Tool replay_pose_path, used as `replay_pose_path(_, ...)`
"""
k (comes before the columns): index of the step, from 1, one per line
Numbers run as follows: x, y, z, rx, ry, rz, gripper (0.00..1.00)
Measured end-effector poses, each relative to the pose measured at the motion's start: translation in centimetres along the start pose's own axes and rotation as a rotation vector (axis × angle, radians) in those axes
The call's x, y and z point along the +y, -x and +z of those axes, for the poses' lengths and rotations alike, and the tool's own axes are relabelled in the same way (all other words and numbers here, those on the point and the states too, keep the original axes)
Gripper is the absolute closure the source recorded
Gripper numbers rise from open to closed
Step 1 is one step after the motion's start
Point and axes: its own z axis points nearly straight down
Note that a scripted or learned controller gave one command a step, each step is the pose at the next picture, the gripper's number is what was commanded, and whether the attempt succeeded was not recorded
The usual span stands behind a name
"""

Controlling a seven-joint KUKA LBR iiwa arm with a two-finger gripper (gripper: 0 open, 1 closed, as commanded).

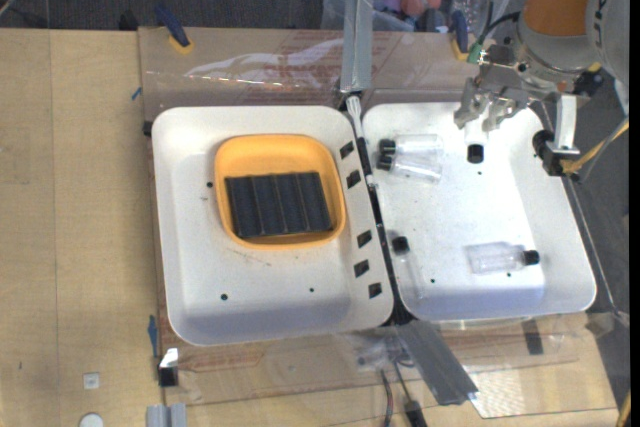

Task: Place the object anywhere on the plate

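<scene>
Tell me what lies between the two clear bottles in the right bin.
In the camera view, only bare white bin floor lies between the upper clear bottle and the lower clear bottle; a small black spot sits off that line, under the gripper.

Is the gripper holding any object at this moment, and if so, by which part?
Nothing is held. The gripper hangs open over the right bin, and both clear bottles lie apart from it.

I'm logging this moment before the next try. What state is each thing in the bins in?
Orange plate: in the left bin, carrying a dark ridged block.
Clear bottle: lying on its side in the right bin, black cap toward the divider.
Second clear bottle: lying on its side near the front.
End effector: above the right bin's back edge.
</scene>
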Motion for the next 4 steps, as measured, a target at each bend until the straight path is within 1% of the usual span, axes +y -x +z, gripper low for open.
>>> replay_pose_path(1, -0.2, -0.9, -2.5, 0.0, 0.002, -0.26, 1.0)
replay_pose_path(2, 0.0, -0.2, -9.7, 0.001, 0.0, -0.259, 1.0)
replay_pose_path(3, 0.6, 3.2, -12.7, -0.001, 0.004, -0.596, 1.0)
replay_pose_path(4, 1.6, 8.5, -16.9, -0.003, 0.007, -1.04, 1.0)
